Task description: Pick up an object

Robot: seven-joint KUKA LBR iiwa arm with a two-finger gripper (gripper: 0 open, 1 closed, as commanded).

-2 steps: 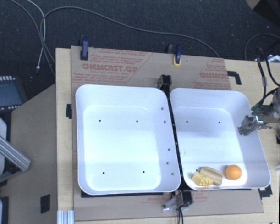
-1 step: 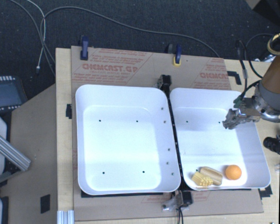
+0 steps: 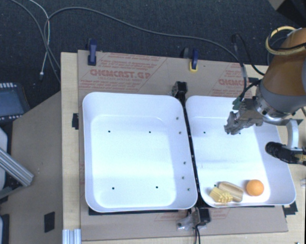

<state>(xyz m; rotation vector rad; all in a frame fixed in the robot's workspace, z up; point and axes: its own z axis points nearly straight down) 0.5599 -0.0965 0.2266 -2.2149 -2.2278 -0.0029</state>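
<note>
Orange round ball [image 3: 255, 187] sits near front edge of right white bin [image 3: 213, 108], beside yellow corn-like piece [image 3: 220, 196] and tan oblong piece [image 3: 231, 188]. Gripper [image 3: 234, 126] hovers near bin's back edge — finger state unclear. Step: approach. Next — travel toward front edge, descend over one item.

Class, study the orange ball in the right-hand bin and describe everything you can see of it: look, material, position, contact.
The orange ball is small, round and evenly orange, with a smooth, matte look; its material cannot be told for sure. It rests on the floor of the right bin, near the front rim. Just to its left lie a tan oblong piece and a yellow corn-like piece; the ball seems apart from both. The gripper hangs well behind it, toward the bin's back.
</note>
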